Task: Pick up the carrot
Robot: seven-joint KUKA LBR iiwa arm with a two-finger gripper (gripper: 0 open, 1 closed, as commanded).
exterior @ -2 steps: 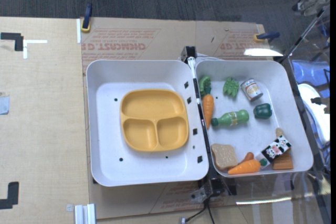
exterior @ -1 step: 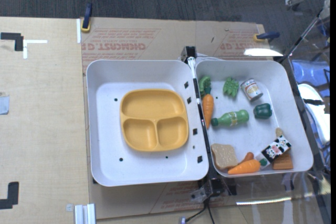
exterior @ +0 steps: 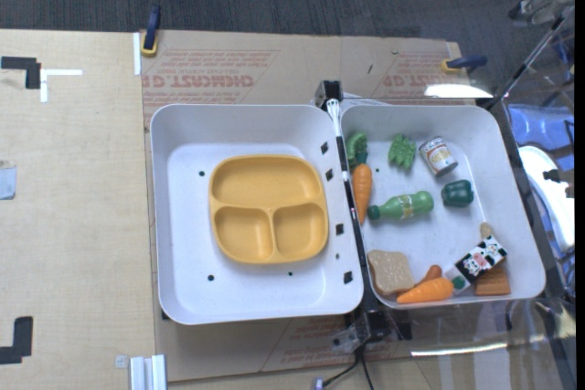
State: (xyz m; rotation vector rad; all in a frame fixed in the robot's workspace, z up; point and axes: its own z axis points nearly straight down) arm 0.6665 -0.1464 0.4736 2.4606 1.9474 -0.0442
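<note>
Two carrots are seen in the right bin [exterior: 512,196]: carrot one [exterior: 362,187] laid by its left wall, carrot two [exterior: 425,290] touching the bread [exterior: 390,270]. How the gripper is set cannot be told.

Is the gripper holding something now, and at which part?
Nothing is seen held. The orange carrot with green top lies untouched in the right white bin.

Carrot [exterior: 362,188] hard against right bin's left wall [exterior: 345,196], green bottle [exterior: 402,207] just beside; open floor only mid-bin, between bottle and bread slice [exterior: 390,270].
</note>
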